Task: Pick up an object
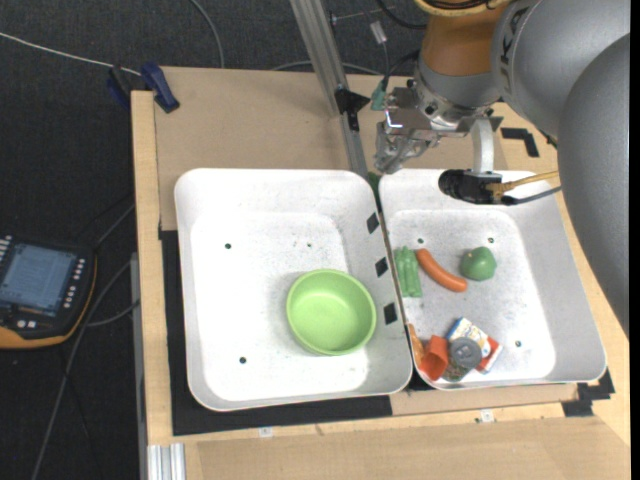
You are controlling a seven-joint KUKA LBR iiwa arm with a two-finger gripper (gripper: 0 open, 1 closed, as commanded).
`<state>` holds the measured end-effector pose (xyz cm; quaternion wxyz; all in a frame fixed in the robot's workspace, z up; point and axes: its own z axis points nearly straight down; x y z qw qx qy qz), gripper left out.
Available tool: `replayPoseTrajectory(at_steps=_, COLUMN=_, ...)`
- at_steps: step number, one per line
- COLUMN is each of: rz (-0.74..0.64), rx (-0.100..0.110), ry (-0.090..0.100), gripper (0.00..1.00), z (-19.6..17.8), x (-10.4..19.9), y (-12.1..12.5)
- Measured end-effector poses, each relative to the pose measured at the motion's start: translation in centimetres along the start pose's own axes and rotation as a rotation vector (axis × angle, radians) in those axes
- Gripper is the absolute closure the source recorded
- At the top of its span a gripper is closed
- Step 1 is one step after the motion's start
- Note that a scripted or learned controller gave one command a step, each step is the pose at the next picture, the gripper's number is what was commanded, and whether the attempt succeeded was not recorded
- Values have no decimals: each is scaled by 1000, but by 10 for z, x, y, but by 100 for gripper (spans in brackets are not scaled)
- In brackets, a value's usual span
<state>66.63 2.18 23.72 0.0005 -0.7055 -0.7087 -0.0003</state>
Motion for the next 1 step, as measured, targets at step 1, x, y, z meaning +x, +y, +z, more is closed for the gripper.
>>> replayPoseTrajectory(at_steps=1, rz=2, rx=0, ry=0, gripper=100, z=1, x=42, y=-3)
